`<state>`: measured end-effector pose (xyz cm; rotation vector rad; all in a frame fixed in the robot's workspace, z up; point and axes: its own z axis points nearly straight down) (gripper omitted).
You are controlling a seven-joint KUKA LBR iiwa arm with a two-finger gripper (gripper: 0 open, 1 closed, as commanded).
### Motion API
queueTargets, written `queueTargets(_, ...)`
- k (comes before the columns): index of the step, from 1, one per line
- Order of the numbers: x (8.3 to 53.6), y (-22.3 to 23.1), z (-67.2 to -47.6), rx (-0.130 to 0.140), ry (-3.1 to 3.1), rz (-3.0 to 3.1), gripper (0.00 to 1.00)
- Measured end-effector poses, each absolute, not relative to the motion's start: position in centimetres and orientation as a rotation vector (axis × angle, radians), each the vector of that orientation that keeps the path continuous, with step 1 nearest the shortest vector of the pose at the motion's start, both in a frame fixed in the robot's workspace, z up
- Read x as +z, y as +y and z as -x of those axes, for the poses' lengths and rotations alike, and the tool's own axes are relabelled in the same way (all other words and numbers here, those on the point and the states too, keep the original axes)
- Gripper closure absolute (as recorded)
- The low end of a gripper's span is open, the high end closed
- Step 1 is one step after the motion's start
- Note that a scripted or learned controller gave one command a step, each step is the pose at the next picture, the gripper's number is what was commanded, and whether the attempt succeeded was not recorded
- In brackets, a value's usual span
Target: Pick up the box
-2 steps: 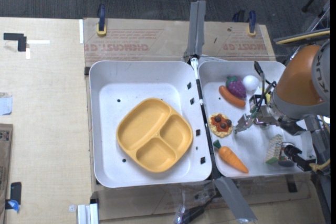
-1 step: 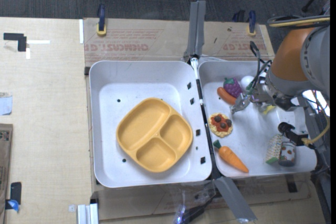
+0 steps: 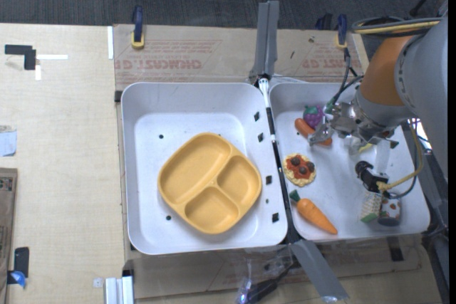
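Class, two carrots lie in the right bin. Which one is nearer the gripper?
The smaller carrot by the purple grapes, beside the gripper. The bigger carrot lies at the bin's near edge.

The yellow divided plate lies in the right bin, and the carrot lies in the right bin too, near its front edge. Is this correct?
Not quite. The camera view shows the yellow divided plate in the left bin, not the right one. The rest holds: the carrot lies in the right bin, near its front edge.
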<state>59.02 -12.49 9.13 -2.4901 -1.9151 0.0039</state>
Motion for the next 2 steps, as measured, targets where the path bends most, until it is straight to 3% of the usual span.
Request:
queueTargets(1, 14.4, -12.9, -64.5, 0.002, -1.882, 2.517, 0.00)
queueTargets(2, 10.9, -21.1, -54.2, 0.001, -2.195, 2.245, 0.00)
